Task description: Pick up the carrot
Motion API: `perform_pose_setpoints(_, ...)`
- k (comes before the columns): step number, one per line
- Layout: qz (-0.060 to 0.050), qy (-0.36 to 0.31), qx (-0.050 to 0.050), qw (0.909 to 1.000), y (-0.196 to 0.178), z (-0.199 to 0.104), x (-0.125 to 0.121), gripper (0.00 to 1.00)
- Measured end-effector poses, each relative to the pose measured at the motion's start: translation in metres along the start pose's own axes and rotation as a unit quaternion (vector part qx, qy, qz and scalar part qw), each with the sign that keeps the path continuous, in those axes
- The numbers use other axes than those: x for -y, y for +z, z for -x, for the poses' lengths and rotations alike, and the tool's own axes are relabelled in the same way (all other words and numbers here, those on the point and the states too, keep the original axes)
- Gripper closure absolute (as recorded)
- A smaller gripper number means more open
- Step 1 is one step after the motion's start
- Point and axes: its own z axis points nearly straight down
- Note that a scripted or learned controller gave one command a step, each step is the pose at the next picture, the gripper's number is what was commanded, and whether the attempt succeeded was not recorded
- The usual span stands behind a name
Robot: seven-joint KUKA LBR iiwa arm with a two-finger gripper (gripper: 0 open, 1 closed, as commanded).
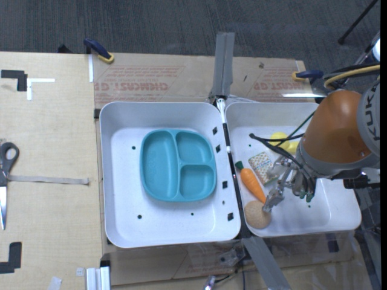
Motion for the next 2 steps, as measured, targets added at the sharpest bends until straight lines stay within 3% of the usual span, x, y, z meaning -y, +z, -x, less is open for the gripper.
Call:
perform_pose_setpoints(1,0.001,-0.001,0.009,1.0000,-0.0105,0.0051,-0.0011,1.00)
perform_pose_setpoints(2,0.001,-0.001,0.009,1.0000,-0.0104,0.0050,-0.0011,0.00)
